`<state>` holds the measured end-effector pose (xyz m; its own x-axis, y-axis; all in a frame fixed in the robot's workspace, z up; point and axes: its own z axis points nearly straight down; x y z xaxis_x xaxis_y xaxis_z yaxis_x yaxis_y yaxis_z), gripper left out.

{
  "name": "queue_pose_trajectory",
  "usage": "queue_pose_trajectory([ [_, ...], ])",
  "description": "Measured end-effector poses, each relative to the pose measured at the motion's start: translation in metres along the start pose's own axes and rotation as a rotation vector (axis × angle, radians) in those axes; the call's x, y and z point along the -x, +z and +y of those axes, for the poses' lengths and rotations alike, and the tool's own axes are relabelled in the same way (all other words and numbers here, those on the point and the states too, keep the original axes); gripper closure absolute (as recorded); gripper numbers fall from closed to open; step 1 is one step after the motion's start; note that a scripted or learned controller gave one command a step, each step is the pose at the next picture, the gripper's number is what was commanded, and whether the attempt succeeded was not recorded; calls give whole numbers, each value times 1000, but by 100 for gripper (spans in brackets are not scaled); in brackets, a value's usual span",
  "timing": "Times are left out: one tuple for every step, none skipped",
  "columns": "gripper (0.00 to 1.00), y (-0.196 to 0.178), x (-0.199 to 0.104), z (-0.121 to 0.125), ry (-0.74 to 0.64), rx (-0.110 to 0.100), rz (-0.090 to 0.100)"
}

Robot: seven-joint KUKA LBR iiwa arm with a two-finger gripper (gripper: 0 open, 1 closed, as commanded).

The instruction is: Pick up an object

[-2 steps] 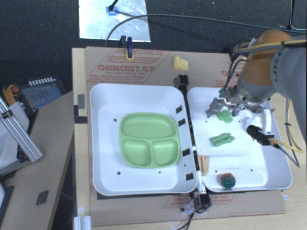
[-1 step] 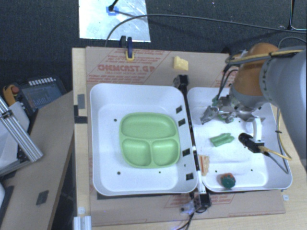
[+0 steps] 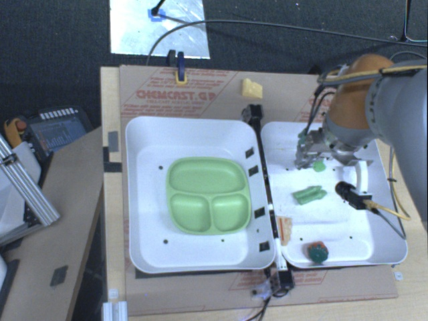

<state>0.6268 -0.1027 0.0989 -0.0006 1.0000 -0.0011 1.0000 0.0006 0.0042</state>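
Note:
My gripper (image 3: 307,156) hangs low over the far part of the right bin (image 3: 374,239), reaching in from the right under the grey arm with its orange band. A small green piece (image 3: 319,167) lies just right of the gripper tip, touching or nearly touching it. Nearer the middle of the bin's floor rests a longer green object (image 3: 309,194). An orange and white wedge (image 3: 285,229) leans at the bin's left wall. In the near corner area sits a round red and green object (image 3: 317,251). I see nothing lifted off the floor.
The left bin (image 3: 144,179) holds a green divided plate (image 3: 206,195). A black divider with clips (image 3: 261,179) runs between the bins. A yellow block (image 3: 252,88) lies on the cardboard behind them. Cables and a black fitting (image 3: 351,194) hang from the wrist over the right bin.

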Motion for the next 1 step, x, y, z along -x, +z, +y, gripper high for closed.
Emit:
queue_pose_trajectory([
  [100, -45, 3, 7, -3, 2, 0],
])
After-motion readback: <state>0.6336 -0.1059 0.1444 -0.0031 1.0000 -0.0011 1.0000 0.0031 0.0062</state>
